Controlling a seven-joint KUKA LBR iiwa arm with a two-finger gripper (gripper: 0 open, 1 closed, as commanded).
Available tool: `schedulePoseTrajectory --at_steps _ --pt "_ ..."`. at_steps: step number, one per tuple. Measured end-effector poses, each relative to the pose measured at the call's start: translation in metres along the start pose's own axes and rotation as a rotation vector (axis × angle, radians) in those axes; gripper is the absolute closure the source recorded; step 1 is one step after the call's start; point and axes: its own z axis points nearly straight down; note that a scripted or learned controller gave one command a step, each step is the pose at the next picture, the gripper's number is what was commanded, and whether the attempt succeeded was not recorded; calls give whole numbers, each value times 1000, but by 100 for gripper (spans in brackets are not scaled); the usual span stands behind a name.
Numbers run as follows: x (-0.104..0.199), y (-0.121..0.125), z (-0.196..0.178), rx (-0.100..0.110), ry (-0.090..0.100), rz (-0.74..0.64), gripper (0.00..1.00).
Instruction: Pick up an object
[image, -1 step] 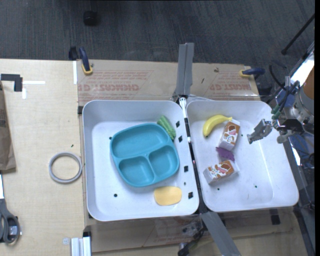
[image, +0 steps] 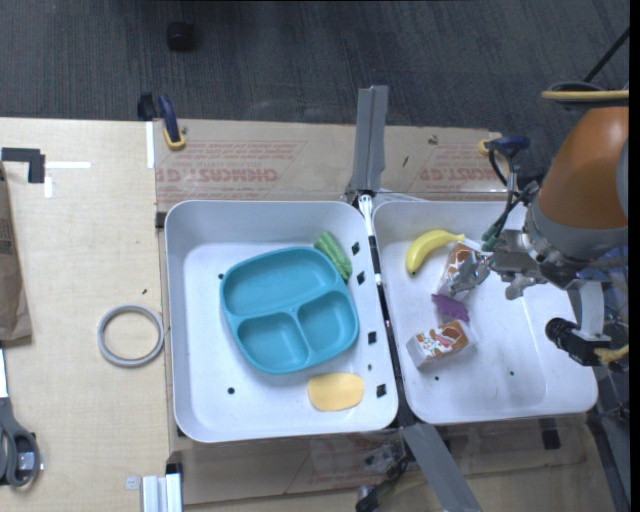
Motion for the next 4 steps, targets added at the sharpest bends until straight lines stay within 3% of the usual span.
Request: schedulePoseTrajectory --at_steps 1,2,3,4 --pt "9 -8 84 -21 -4 -469 0" --pt "-22 47 18 -5 -2 -580 0" --pt "-33 102 81 -25 -8 -432 0" --pt "-80 131 89 -32 -4 -157 0"
